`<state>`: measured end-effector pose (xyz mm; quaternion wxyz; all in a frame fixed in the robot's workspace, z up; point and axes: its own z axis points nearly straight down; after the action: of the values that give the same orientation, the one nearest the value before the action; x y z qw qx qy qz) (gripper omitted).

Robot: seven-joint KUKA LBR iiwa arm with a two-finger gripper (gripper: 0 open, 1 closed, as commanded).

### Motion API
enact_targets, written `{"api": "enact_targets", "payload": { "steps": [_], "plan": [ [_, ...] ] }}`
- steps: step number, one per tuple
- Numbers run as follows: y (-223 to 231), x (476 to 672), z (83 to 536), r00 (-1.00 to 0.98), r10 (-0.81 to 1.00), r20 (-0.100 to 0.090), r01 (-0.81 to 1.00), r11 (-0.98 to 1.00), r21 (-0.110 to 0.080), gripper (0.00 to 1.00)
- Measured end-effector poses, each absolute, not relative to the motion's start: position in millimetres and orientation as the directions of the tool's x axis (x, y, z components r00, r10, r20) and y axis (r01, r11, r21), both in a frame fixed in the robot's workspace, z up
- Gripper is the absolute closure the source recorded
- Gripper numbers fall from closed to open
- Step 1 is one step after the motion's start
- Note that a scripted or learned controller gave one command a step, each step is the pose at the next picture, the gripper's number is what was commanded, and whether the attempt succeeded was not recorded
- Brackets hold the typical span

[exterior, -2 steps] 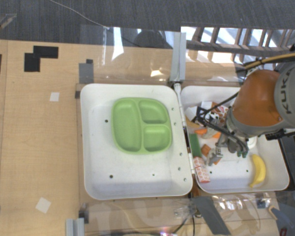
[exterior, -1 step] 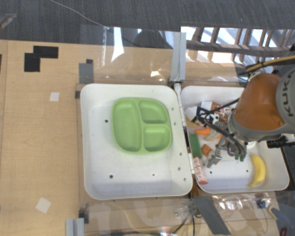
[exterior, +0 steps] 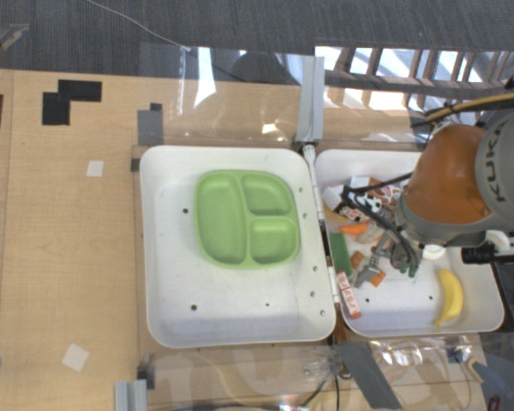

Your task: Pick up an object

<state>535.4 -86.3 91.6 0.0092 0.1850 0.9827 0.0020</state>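
**Inspector A:** Looking down on the bench, the camera shows two shallow white bins side by side. The left white bin (exterior: pixel 167 315) holds a pale green divided plastic plate (exterior: pixel 245 218), lying flat near its middle. The right white bin (exterior: pixel 480 319) holds a scatter of small items.

**Inspector B:** And the candidates for picking?

**Inspector A:** A yellow banana (exterior: pixel 449 296) lies in the right bin's near right corner. Its long axis runs roughly from far to near, slightly curved, with the lower tip toward the bin's front rim. A red and white flat packet (exterior: pixel 347 296) lies against the bin's left wall, its long axis running along that wall. An orange carrot-shaped piece (exterior: pixel 353 228) sits further back, pointing across the bin.

**Inspector B:** State of the arm?

**Inspector A:** The grey arm with the orange band (exterior: pixel 450 187) reaches in from the right and covers the far right part of the bin. The two-finger gripper (exterior: pixel 385 259) hangs low over the clutter in the bin's middle, well apart from the banana. Whether its jaws stand apart or closed cannot be told; dark parts and small items overlap there. Nothing can be made out as held.

**Inspector B:** Anything else obscured?

**Inspector A:** Items beneath the wrist are hidden, and the white printed pieces (exterior: pixel 373 197) at the back are too small to identify.
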Motion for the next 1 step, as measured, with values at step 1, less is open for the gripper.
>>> {"api": "enact_targets", "payload": {
  "steps": [1],
  "plan": [
    [-86.6, 542.2, 106.4, -0.933, 0.357, -0.041, 0.356, 0.934, 0.011, 1.0]
  ]
}}
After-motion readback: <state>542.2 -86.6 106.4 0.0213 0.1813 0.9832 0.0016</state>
